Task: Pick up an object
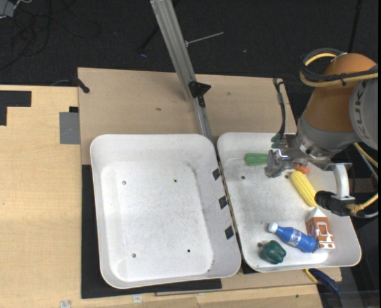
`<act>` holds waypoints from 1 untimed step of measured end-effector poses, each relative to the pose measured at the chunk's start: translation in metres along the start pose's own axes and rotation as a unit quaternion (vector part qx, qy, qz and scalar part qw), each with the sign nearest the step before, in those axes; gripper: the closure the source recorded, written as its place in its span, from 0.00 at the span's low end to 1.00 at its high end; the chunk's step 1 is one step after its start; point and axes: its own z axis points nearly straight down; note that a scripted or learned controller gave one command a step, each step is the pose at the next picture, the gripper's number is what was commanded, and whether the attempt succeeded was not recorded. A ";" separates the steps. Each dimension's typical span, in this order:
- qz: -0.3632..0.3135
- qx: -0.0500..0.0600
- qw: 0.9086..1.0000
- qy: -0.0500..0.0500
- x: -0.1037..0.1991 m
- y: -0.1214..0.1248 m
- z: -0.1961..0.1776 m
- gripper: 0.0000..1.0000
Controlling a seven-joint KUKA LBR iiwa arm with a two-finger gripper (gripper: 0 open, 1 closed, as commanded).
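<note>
Corn cob (303, 187) just beside gripper (275, 166)

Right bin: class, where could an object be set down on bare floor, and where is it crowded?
In the right bin, bare floor lies between the divider clips and the corn, above the blue bottle. It is crowded along the near right: bottle, green pepper, orange carton.

Both shallow white plastic bins (153, 210) look matt and faintly speckled, on a pale wood-grain bench top (29, 191). My bare-metal gripper (278, 162) shines; the orange band (335, 92) above it is glossy. The blue plastic bottle (295, 237) looks smooth and glossy, and the slanted aluminium rail (177, 53) dull and ribbed.
</note>
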 end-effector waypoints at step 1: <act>-0.003 -0.001 1.000 0.000 -0.001 0.001 -0.053 1.00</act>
